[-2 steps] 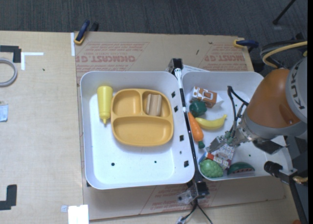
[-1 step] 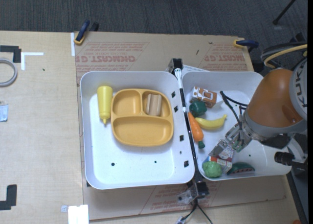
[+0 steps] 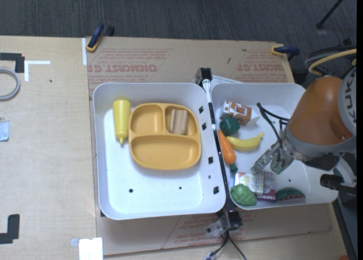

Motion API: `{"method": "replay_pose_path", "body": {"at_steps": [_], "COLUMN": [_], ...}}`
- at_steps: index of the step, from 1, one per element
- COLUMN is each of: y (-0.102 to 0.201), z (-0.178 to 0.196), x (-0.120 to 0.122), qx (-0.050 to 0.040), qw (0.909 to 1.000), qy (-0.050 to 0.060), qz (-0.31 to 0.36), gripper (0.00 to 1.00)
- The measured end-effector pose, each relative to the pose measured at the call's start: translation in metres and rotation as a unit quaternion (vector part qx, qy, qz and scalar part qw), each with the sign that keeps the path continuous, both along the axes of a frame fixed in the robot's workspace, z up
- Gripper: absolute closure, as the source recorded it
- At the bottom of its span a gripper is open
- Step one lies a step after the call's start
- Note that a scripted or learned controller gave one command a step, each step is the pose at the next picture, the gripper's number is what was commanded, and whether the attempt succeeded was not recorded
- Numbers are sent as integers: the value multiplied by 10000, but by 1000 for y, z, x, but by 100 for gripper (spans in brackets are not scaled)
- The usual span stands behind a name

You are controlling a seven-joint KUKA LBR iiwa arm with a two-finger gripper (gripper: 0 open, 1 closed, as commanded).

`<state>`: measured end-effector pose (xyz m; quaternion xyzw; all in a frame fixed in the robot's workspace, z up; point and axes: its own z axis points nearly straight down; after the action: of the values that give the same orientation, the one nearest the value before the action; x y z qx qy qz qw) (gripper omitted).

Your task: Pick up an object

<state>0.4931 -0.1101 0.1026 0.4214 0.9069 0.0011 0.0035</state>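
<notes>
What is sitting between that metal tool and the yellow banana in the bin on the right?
Nothing visible does. The tool hangs over the right bin, and the banana lies just to its left across bare white floor. The carrot lies beyond the banana, and a packet sits below the tool, off that line.

Divided plate (image 3: 164, 156) in left bin (image 3: 113, 196), bottle (image 3: 121, 118) beside.

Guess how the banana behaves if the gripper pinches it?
The banana looks like smooth, glossy toy plastic, so probably stiff, light and somewhat slippery. Its curved, tapering shape may let it pivot or squirt out of a pinch. It lies close by the carrot, so a push would likely nudge that too.
</notes>
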Motion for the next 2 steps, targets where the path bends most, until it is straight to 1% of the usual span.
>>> {"method": "replay_pose_path", "body": {"at_steps": [1, 2], "y": [68, 68], "z": [90, 90], "x": [12, 12], "qx": [13, 12], "qw": [9661, 9661], "qy": [19, 21], "qz": [-2581, -2581], "gripper": [100, 0]}}
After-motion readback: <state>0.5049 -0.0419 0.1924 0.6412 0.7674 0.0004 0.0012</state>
